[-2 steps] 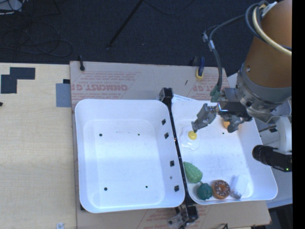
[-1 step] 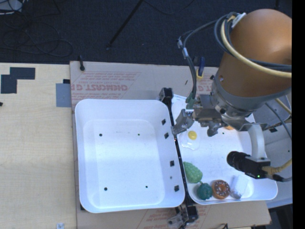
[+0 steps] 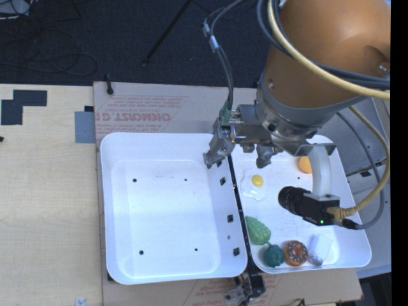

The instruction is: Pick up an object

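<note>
The right bin (image 3: 357, 250) holds several small objects. A fried-egg toy (image 3: 256, 185) lies near its middle and an orange ball (image 3: 305, 164) sits at the back, partly hidden by the arm. At the front lie a light green lumpy piece (image 3: 257, 229), a dark teal piece (image 3: 274, 255), a chocolate donut (image 3: 295, 252) and a pale white item (image 3: 322, 247). My gripper (image 3: 238, 159) hangs above the divider between the bins, just behind the egg. Its fingers are spread open, with nothing between them.
The left bin (image 3: 115, 171) is white with small dark holes in its floor. A black cylindrical unit (image 3: 305, 204) mounted on the arm hangs over the right bin beside the egg. Cables loop off the large orange wrist (image 3: 325, 37). Cardboard lies under both bins.
</note>
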{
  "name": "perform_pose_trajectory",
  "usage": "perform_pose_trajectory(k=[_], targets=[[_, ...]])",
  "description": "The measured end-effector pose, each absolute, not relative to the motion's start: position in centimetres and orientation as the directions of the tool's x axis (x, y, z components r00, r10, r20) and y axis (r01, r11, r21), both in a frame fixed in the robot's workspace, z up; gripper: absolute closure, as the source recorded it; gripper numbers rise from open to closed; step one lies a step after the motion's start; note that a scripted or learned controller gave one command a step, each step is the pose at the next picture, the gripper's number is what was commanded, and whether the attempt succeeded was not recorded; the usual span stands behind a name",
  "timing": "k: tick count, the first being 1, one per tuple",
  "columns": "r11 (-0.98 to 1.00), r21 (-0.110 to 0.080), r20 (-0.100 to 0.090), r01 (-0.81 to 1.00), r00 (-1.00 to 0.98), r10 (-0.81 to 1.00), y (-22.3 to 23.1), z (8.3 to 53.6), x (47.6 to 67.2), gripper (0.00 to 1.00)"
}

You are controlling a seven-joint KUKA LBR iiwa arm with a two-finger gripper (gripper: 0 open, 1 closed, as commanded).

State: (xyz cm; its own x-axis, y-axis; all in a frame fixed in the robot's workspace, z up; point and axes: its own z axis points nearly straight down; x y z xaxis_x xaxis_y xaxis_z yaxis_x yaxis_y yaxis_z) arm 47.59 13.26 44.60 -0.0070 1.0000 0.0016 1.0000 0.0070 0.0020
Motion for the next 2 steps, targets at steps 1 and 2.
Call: perform_pose_trajectory(k=[1, 2], targets=[[0.000, -0.006, -0.002, 1.000, 0.000, 1.000, 12.8, 45.3, 47.6, 1.00], [-0.001, -0.019, -0.006, 1.000, 0.001, 1.000, 14.7, 31.3, 47.4, 1.00]])
